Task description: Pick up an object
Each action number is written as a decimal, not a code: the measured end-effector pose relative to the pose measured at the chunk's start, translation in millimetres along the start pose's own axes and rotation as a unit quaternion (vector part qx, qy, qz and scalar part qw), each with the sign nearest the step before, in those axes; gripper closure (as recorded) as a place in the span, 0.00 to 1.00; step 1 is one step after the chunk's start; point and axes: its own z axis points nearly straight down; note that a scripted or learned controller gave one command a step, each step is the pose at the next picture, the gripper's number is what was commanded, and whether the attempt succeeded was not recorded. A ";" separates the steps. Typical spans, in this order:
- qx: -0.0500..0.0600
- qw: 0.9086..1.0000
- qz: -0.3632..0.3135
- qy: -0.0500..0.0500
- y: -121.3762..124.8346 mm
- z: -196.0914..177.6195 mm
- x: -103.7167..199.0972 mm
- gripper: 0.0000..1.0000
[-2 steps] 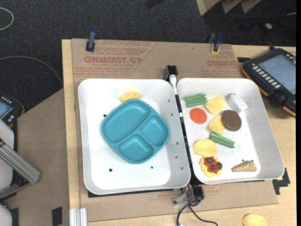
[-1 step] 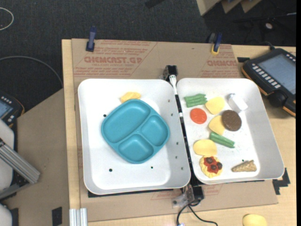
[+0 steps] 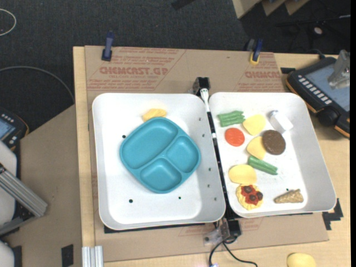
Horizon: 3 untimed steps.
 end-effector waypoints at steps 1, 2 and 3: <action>0.003 1.000 -0.003 0.000 -20.3 34.4 131.3 1.00; 0.005 1.000 0.006 -0.002 -19.9 118.7 111.5 1.00; 0.004 1.000 0.011 -0.002 -21.5 162.4 12.9 1.00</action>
